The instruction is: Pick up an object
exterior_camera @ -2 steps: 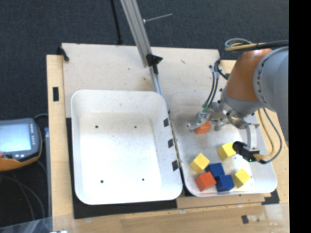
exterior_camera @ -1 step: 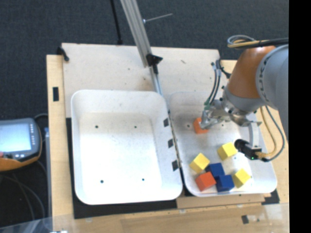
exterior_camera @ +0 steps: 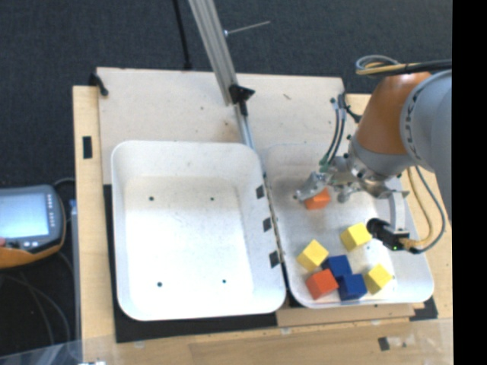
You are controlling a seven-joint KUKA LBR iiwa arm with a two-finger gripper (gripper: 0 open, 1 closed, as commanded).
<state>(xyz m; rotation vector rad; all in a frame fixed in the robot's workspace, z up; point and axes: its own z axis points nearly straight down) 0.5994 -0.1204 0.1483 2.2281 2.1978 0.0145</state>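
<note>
Now the gripper (exterior_camera: pixel 323 188) pinches a small orange block (exterior_camera: pixel 317 198) between its fingers, up over the right bin (exterior_camera: pixel 288 175). Yellow, blue and orange blocks lie near the bin's front.

The gripper (exterior_camera: pixel 326 187) hangs over the right bin (exterior_camera: pixel 289 175), an orange block (exterior_camera: pixel 317 198) between its fingers.

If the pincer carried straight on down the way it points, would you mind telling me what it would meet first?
Most likely the orange block right at the pincer, above the right bin's floor. Depth is hard to judge from this slanted view; the two may already touch.
</note>
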